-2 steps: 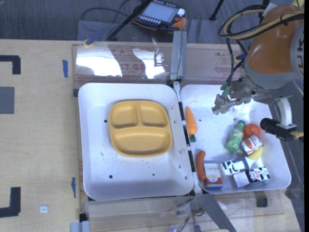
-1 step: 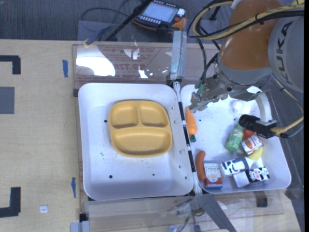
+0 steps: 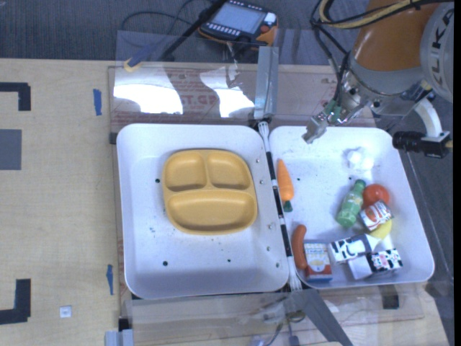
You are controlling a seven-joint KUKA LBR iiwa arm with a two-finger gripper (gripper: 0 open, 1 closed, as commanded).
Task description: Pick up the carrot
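The carrot [image 3: 285,182] is orange with a green stem end and lies along the left wall of the right bin [image 3: 410,193], pointing toward the back. My gripper [image 3: 317,128] hangs above the back of that bin, up and to the right of the carrot and well apart from it. Nothing shows between its fingers [image 3: 311,133], which look close together.
A yellow divided plate [image 3: 209,190] sits in the left bin [image 3: 137,215]. The right bin also holds a red sausage [image 3: 299,242], a green bottle [image 3: 351,203], a tomato [image 3: 376,193], small cartons [image 3: 360,254] and a white lump [image 3: 358,158]. A pendant [image 3: 238,20] lies behind the bins.
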